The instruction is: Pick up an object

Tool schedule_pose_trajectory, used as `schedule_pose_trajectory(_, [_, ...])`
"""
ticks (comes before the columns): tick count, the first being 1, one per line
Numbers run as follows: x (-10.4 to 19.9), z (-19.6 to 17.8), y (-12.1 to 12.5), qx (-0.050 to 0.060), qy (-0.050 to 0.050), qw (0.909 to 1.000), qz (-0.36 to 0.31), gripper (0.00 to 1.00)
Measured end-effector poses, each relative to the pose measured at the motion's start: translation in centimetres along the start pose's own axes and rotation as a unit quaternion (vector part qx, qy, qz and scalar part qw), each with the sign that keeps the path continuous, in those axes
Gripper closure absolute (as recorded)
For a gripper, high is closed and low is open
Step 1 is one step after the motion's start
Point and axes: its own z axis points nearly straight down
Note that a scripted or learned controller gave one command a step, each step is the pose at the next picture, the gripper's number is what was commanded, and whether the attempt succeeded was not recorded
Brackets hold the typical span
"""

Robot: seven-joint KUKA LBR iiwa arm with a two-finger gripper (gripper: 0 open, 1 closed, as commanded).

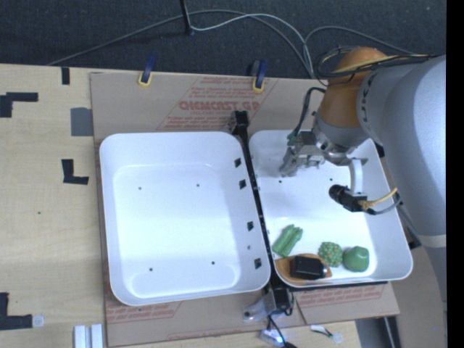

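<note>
Nothing is yet being held by the gripper (pixel 296 162), whose opening cannot be judged as it is being hung over the right bin's (pixel 388 227) far end, while the green objects (pixel 288 239) are lying untouched near its near edge.

Robot lab: taped bench (pixel 43 216), clamped cardboard (pixel 210 104), white bins (pixel 116 194), loose cables (pixel 239 20)

A single fixed camera looks down at a slant from above the worktop (pixel 43 194), far enough back to take in both white bins (pixel 174 216), the arm (pixel 406 122) entering from the right
</note>
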Motion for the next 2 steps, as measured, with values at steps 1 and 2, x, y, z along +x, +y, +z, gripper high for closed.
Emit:
schedule_pose_trajectory(1, [0.3,-6.3,0.2,-0.003,0.0,1.0,0.0,1.0])
schedule_pose_trajectory(2, [0.3,-10.8,0.3,-0.002,0.0,1.0,0.001,1.0])
